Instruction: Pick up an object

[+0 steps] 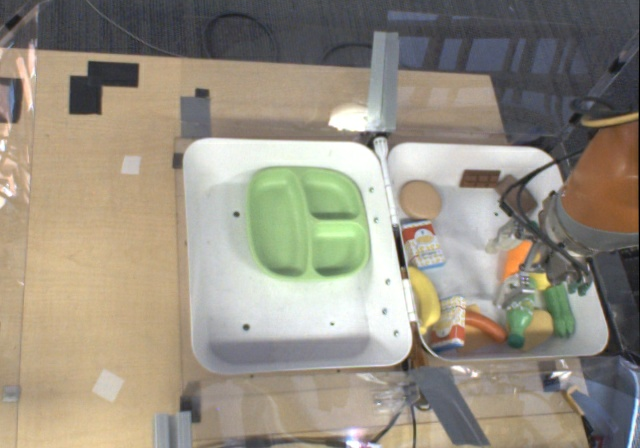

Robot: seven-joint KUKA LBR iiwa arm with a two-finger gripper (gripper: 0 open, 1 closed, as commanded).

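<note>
The right bin (470, 221) holds several toy foods. A round tan bun (421, 199) and a brown chocolate bar (480, 178) lie at its far side. A small carton (425, 244), a banana (424, 296) and a red and white can (450, 324) line its left wall. An orange-red carrot (486, 326), a green pepper (520, 324), a yellow piece (541, 326) and a green vegetable (559, 310) crowd the near right corner. My gripper (524, 274) is low over this corner, right beside an orange piece (515, 257). The arm's wrist and cables hide what is under it.
In the left bin (215, 266) lies a green divided plate (306, 221). A metal post (384, 81) stands behind the wall between the two bins. The arm's orange band (608, 181) hangs over the right bin's right edge.
</note>
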